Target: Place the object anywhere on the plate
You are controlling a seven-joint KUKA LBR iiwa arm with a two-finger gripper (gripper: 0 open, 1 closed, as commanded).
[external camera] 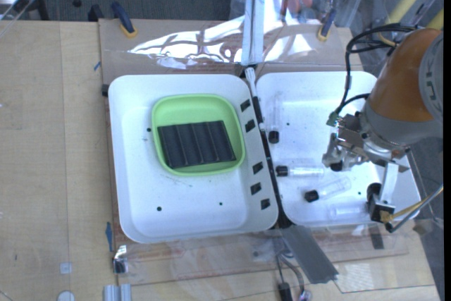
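Plate [163, 116], lime green and square with rounded corners, sits in the left bin [134, 208], up toward that bin's far edge and nearer its inner wall, and a dark ribbed slab [196, 144] lies flat across its middle, well inside the rim. That looks like the object already resting where the task wants it, though whether the slab is the task's object is a judgement. Over to the right bin [296, 91]: the gripper [337, 160] hangs low near the bin's centre, toward its right edge, with the orange-banded arm [409, 74] reaching in from the right. Whether its fingers are apart or together I cannot tell; the metalwork blurs there, and nothing is visibly caught between them. Around it, clear tubes with black caps [311, 195] lie scattered on the bin floor toward the near edge. Gripper and plate stand well apart, with the wall between the bins between them.
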